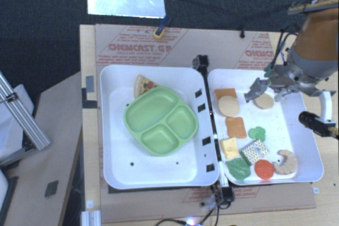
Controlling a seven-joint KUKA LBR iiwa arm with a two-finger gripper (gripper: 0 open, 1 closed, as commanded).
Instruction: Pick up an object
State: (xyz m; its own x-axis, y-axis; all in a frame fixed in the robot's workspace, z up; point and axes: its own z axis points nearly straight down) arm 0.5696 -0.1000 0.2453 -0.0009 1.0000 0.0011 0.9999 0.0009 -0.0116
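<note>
My gripper (268,91) hangs over the back of the right bin (309,137), its fingers spread open. A small pale round piece (264,102) lies on the bin floor just below and between the fingertips, partly covered by them. To its left sit an orange toast slice (225,93) and a beige round biscuit (229,107). Further forward lie an orange cracker (235,127), a green broccoli piece (257,133), a yellow cheese cube (229,147), a checkered packet (255,151), a green leaf (239,168), a red tomato (264,169) and a tan curved pastry (286,162).
The left bin (114,164) holds a green divided plate (161,121) with a pizza slice (143,83) tucked behind it. A black divider strip (207,114) runs between the bins. A black part of the arm (318,123) sticks out over the right bin's right edge.
</note>
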